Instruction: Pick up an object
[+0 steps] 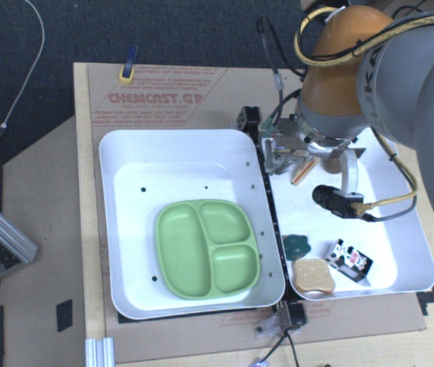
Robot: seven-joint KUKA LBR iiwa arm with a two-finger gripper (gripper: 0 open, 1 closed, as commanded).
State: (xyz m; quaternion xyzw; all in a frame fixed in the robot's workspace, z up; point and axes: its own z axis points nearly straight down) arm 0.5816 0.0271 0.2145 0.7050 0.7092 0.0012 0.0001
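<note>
Far left, on the dark floor: thin white cable [30, 60], and lower down a slanted aluminium rail [3, 232].

Under both bins: brown cardboard sheet [163, 94] with red print. Carries a yellow-and-blue clip [128, 66] at its far edge.

Left bin [125, 174]: white, shallow. Holds one green divided plate [207, 247] with three compartments. Lies flat toward the near side, apart from the bin walls.

Right bin [400, 235]: white, set edge to edge against the left one.

Gripper [292, 159]: low over the far left corner of the right bin, close to the shared wall, under the grey arm [408, 67] and its orange band [347, 44]. Open or closed: cannot tell.

Just beneath the gripper: slim orange-brown stick [302, 173], slanted, upper end up against the gripper. Gripped or merely lying there: cannot tell.

Near left corner of the right bin: small dark green piece [296, 244] beside the shared wall. Just nearer than that: tan bread-slice shape [313, 276], close to the front rim.

Right of the bread shape, near but not touching: small black-and-white object [351, 261] with red marks, lying tilted on the bin floor. Too small to name further.
</note>
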